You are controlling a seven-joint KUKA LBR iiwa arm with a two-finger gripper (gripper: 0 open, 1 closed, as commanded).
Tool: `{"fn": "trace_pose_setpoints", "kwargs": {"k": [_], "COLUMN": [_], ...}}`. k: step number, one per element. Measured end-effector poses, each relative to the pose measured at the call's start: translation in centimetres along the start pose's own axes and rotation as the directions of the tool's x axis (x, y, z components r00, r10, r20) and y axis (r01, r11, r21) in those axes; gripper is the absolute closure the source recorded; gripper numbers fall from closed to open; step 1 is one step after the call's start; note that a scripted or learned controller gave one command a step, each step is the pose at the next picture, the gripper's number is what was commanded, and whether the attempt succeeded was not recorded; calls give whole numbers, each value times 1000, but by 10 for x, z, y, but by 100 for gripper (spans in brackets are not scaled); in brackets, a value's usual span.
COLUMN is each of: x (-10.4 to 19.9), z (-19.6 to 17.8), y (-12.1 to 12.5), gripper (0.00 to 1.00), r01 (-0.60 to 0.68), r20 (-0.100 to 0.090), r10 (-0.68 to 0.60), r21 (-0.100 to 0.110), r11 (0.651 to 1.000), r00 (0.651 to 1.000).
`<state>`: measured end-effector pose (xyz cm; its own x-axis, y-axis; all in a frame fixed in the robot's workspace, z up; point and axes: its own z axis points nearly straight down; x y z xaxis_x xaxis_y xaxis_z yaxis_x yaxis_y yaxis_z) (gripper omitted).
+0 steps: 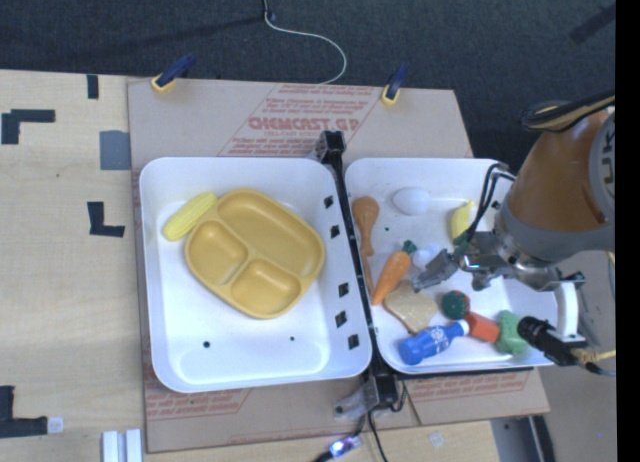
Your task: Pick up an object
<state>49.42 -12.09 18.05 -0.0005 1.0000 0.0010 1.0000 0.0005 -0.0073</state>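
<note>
1. The end effector [437, 272] hangs low in the right bin [430, 168], beside the carrot [391, 276] and above the bread slice [409, 308]
2. I cannot tell its state
3. Nothing looks lifted; grasping and raising remain, I judge

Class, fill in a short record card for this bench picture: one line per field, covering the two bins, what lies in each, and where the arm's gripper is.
left bin: yellow divided tray, corn cob at its upper left
right bin: carrot, blue bottle, bread slice, white egg, other small toy items
gripper: low over the right bin, beside the carrot
grasp: nothing seen between fingers
</note>
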Motion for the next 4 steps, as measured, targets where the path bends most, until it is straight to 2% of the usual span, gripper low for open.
{"fn": "trace_pose_setpoints", "kwargs": {"k": [1,2,3,4], "x": [2,4,3,5], "z": [65,97,86,42], "y": [-3,-3,-3,3], "gripper": [0,0,100,100], "r01": [0,1,1,1], "r20": [-1,0,1,1], "r10": [0,-1,-1,-1], "r21": [1,-4,-4,-8], "r11": [1000,1000,1000,1000], "r00": [1000,1000,1000,1000]}}
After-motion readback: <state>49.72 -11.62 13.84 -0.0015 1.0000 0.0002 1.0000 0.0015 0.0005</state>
